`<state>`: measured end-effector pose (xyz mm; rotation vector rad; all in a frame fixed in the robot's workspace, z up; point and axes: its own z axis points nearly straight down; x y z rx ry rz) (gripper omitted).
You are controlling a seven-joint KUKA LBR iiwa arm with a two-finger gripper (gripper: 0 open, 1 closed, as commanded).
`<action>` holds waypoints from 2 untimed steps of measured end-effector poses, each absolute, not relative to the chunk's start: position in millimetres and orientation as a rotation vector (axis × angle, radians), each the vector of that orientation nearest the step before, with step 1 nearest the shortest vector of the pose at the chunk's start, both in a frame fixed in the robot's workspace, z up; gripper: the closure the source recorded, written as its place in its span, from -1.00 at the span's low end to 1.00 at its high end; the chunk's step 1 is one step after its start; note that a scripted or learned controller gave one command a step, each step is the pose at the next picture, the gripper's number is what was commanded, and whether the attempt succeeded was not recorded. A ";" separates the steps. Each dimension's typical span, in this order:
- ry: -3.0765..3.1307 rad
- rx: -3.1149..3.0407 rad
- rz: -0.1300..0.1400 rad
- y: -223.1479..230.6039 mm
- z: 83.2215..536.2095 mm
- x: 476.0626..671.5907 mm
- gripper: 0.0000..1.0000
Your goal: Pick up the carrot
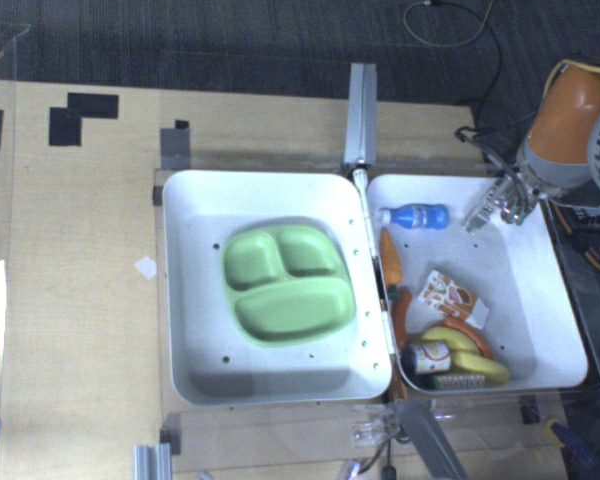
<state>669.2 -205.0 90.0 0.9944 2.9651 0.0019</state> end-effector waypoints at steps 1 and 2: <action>3.075 0.588 0.000 -203.7 88.1 660.9 1.00; 3.129 0.065 -0.001 -204.5 88.5 655.8 1.00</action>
